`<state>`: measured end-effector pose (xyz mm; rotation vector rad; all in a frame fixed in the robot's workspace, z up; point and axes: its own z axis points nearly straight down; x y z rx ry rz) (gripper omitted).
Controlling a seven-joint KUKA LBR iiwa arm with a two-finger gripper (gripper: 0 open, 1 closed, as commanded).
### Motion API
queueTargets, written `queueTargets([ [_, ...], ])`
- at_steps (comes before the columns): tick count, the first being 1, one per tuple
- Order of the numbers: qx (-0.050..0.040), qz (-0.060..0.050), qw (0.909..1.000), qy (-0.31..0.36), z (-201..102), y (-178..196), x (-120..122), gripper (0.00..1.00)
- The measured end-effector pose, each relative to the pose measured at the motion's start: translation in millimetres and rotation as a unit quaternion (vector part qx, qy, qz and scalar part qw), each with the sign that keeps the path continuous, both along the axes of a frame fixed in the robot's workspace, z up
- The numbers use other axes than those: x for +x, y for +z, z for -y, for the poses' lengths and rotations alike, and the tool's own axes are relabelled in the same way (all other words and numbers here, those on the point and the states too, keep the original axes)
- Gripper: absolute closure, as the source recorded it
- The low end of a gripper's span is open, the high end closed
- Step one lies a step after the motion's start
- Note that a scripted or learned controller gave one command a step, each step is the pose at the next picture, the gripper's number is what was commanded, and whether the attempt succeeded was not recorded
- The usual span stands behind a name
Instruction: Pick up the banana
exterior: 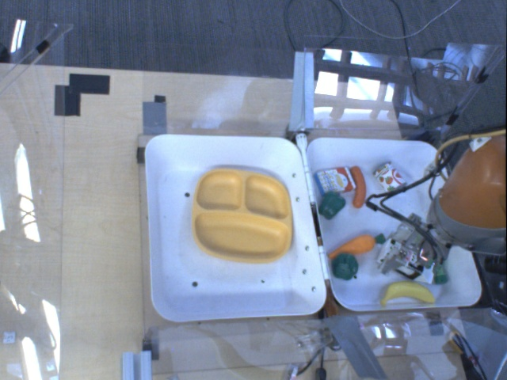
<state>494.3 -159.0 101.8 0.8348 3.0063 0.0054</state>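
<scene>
Nearest the camera, the banana [408, 293] lies flat along the near wall of the right bin [467, 291], yellow and gently curved, free of any grip. Just beyond it hangs the pincer [402, 253]; whether it is clenched or released I cannot tell. The grey arm [474, 196] with its orange band reaches in from the right. A carrot [353, 246] lies to the left.

In the right bin [469, 285], the banana [408, 294] lies at 6 o'clock from the claw [402, 253]; the carrot [353, 246] at 9.
</scene>
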Motion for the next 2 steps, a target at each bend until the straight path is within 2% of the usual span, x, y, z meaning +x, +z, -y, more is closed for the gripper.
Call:
queueTargets([
  [1, 0.0000, 0.000, 1.0000, 0.000, 0.0, 0.1, 0.0, 0.00],
  [2, 0.0011, -0.004, 0.9980, -0.063, -55.5, -8.8, -3.7, 0.00],
])
